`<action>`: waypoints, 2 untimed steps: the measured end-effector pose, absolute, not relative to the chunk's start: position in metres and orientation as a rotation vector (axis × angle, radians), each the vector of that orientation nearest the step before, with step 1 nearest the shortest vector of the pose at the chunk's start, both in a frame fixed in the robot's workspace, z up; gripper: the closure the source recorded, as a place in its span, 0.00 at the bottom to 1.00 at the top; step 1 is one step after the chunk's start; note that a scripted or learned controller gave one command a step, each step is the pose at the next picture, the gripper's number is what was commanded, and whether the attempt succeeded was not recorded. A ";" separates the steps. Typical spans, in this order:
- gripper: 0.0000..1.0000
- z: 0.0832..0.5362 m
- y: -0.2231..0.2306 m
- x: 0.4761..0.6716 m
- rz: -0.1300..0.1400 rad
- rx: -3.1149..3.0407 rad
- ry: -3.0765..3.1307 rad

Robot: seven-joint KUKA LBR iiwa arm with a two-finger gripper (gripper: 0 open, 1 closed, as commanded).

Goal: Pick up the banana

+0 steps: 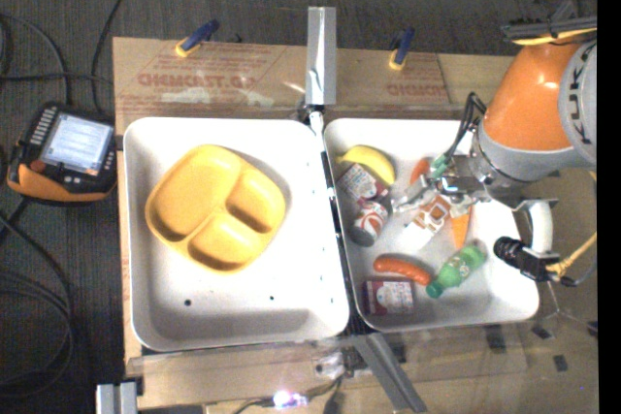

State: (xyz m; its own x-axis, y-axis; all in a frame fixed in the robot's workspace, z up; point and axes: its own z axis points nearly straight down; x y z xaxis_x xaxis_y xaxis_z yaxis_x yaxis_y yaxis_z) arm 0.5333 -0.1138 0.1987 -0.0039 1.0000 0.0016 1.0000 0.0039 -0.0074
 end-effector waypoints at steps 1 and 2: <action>0.00 0.179 -0.087 0.595 0.008 -2.283 -2.149; 0.00 0.131 -0.105 0.638 0.008 -2.345 -2.083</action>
State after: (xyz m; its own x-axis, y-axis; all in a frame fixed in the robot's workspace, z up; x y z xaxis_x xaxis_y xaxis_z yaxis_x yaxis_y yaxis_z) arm 0.6383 -0.1050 0.1310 0.1181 0.9930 -0.0003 0.9930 -0.1181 -0.0073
